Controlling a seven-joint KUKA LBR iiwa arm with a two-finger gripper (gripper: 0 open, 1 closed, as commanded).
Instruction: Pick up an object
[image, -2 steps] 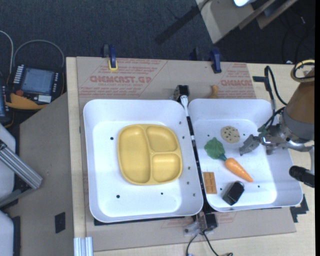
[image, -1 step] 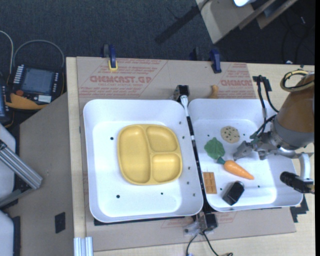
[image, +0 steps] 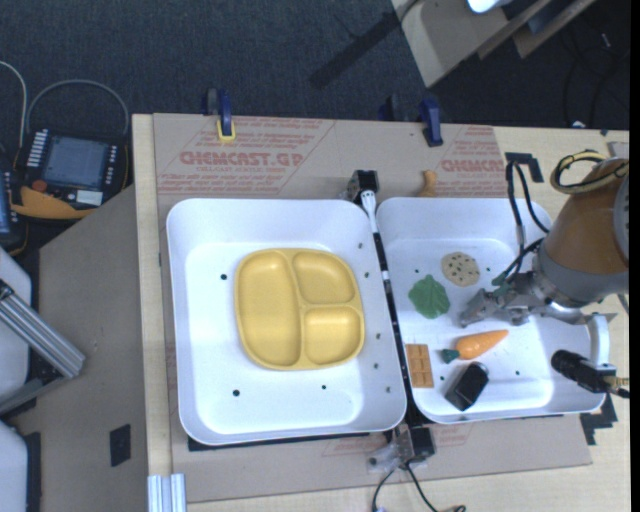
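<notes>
In the right bin (image: 440, 218) lie an orange carrot (image: 478, 344), a green leafy piece (image: 430, 297), a round speckled cookie (image: 460, 267), a black block (image: 466, 386) and a brown waffle-like bar (image: 419, 365). My gripper (image: 488, 308) reaches in from the right and hangs low over the middle of this bin. It is just above the carrot and to the right of the green piece. I see nothing held in it.
The left bin (image: 195, 240) holds a yellow divided plate (image: 299, 306). A black bracket (image: 366, 186) sits at the back between the bins. Cables (image: 520, 200) run along the right bin's back right. The arm's wrist (image: 590, 250) overhangs the right rim.
</notes>
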